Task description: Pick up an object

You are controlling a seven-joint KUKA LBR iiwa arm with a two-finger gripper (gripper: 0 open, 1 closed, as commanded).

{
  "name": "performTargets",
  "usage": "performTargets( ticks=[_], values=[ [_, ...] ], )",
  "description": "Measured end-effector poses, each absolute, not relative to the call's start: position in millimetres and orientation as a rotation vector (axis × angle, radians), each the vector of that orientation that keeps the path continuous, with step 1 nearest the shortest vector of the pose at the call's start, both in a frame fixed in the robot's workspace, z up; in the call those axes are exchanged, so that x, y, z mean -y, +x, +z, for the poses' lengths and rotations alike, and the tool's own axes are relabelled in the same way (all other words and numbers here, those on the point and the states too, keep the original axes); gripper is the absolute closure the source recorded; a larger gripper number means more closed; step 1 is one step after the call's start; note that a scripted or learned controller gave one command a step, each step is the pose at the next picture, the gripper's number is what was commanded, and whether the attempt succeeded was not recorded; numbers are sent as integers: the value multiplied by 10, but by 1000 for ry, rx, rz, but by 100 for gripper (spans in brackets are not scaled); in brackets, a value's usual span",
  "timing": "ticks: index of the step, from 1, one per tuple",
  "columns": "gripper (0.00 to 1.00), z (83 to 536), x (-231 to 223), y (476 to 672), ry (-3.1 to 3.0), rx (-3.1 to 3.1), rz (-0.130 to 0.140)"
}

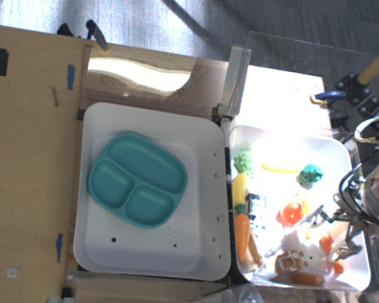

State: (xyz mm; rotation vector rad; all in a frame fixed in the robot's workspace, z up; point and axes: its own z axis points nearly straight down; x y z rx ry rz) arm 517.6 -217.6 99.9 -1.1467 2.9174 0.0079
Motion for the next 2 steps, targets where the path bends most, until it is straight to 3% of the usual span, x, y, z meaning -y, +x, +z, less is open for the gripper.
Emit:
performTargets(
  ticks=[1, 2],
  values=[
    [0, 916, 2128, 4960, -1193, -2875, -6],
    [0, 881, 2133, 5816, -1194, -2892, 10]
  ],
)
